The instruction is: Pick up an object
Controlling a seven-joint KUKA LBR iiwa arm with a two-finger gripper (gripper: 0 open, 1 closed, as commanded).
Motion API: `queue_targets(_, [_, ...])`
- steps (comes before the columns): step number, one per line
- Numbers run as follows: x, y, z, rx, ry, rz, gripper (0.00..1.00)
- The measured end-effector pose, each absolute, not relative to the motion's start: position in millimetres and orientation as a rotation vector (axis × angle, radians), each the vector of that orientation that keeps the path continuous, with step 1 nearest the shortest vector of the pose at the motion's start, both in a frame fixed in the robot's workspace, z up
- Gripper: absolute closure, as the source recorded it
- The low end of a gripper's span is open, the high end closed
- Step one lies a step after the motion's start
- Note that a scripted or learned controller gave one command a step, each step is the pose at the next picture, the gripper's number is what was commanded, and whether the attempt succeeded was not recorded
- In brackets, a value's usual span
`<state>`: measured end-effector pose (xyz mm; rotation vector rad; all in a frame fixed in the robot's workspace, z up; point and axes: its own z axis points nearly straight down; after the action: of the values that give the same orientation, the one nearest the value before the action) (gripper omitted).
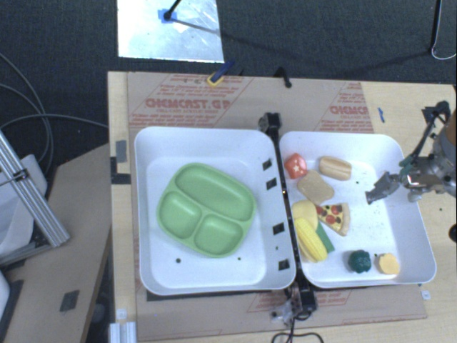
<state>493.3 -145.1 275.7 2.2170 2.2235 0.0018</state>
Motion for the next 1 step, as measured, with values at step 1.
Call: queue_targets(1, [483.8, -78.1, 137.2, 2.222, 2.24, -0.008, 0.0])
